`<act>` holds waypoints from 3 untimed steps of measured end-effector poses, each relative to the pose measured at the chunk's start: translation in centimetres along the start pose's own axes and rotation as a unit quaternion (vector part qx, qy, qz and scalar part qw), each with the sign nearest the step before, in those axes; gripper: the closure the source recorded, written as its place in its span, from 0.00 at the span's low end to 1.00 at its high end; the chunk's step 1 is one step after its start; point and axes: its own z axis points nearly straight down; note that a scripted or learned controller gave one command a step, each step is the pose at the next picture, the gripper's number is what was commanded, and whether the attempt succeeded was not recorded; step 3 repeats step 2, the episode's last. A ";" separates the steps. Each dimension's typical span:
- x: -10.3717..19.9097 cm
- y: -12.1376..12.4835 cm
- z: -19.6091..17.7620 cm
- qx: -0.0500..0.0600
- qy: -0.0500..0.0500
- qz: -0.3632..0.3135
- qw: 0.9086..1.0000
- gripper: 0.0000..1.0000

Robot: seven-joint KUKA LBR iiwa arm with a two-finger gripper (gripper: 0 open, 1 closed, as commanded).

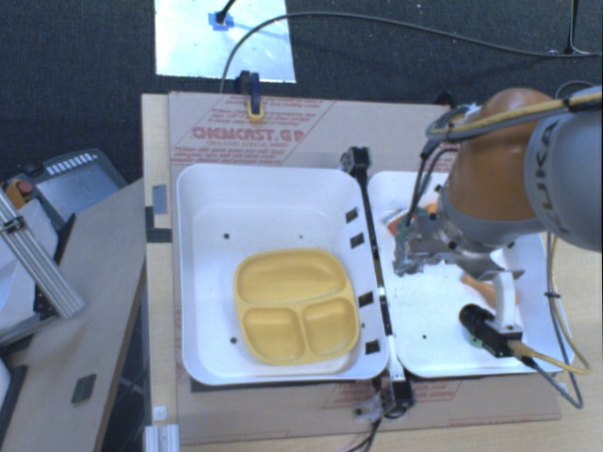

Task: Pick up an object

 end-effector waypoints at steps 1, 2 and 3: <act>4.7 0.4 -0.6 0.000 0.000 0.000 1.000 1.00; 9.4 -0.2 0.5 0.001 0.000 0.000 1.000 1.00; 9.4 -0.2 0.5 0.001 0.000 0.000 1.000 1.00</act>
